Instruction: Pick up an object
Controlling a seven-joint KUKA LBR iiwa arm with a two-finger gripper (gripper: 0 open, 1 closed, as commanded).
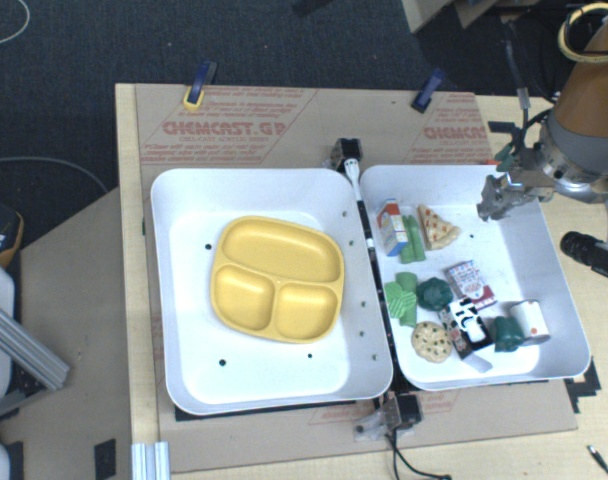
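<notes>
Hovering over the upper right part of the right bin, our gripper is hanging near that bin's far rim with nothing between its fingers that we can see; whether it is released or clenched we cannot tell from this slant. We are judging the task as barely begun: no object is lifted, and everything is lying on the bin floor.

We are looking at a cluster of small things in the right bin. The pizza slice is lying nearest the gripper, just to its left, with its tip pointing toward the upper left and its crust edge toward the lower right, so its long axis is running on that diagonal. Beside it the small carton and a green strip are lying almost parallel, long axes running roughly from the far rim toward the near one. Further down we are seeing a wrapped packet, green leafy pieces, a cookie and a white can lying on its side, axis roughly left to right.

In the left bin a yellow divided plate is sitting on its own.

What is left, we are reckoning, is everything: choosing a piece, descending, closing and lifting.
</notes>
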